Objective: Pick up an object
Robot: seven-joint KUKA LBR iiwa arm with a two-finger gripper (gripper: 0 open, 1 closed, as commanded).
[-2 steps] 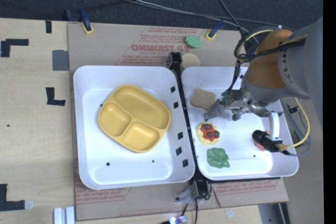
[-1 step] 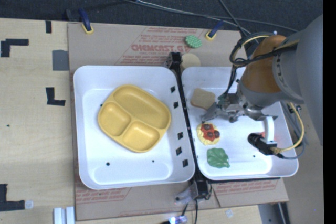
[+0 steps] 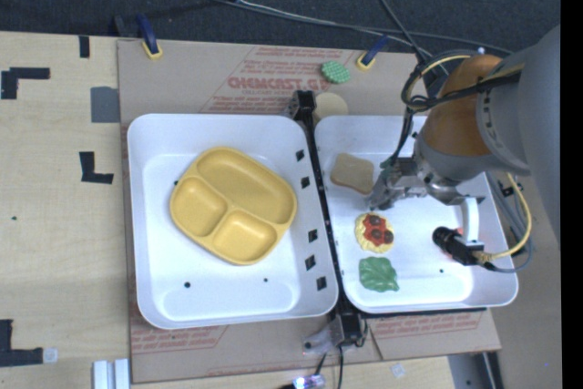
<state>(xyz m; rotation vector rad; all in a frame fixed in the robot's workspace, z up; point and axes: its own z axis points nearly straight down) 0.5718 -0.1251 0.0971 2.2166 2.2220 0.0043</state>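
Your two-finger gripper (image 3: 383, 193) hangs low over the right shallow white bin (image 3: 483, 291), its dark tips just beside the tan, slice-shaped piece of toy bread (image 3: 351, 171) and just above the round yellow toy pizza with red topping (image 3: 374, 232). You cannot tell from this slant whether it is open or closed, and nothing shows between its tips. The grey arm with the orange band (image 3: 460, 118) reaches in from the right and covers much of that bin's upper half.

Look at the right bin for the things to pick: the bread lies near the bin's left wall, the pizza sits below it, and a green, leafy toy vegetable (image 3: 378, 274) lies just below the pizza, near the front wall. The three are close together but apart.

Your left shallow white bin (image 3: 150, 287) holds a yellow plastic divided plate (image 3: 233, 204), turned at an angle. A small green dotted disc (image 3: 335, 72) rests on the brown cardboard sheet (image 3: 196, 77) behind the bins.
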